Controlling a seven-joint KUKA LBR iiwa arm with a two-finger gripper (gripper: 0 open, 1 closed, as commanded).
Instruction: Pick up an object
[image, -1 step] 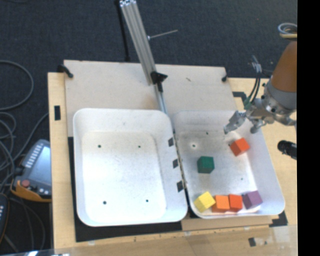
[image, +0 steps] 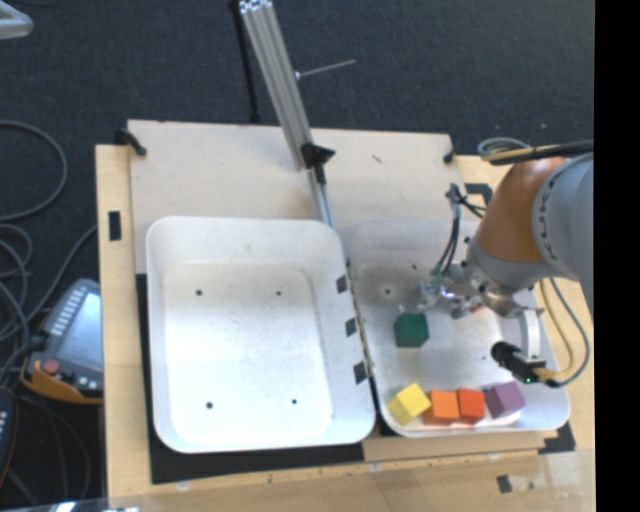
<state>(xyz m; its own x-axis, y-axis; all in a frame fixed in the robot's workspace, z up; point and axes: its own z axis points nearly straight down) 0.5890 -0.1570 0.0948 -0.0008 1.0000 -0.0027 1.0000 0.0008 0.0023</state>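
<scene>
This is a robotics lab. A plywood table (image: 230, 170) carrying two white bins (image: 250, 330) stands on dark carpet (image: 120, 60), with loose cables (image: 30, 200) and a teach pendant (image: 70, 340) lying beside it. An aluminium mast (image: 285, 85) rises from the table, and a grey and orange industrial arm (image: 525, 220) reaches in.

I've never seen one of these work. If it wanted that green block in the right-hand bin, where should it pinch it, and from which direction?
Probably from straight above, pinching two opposite flat sides of the green block. It sits alone on the bin floor, apart from the row of yellow block, two orange blocks and purple block at the near wall, so fingers should fit down either side. The gripper is already close by.
</scene>
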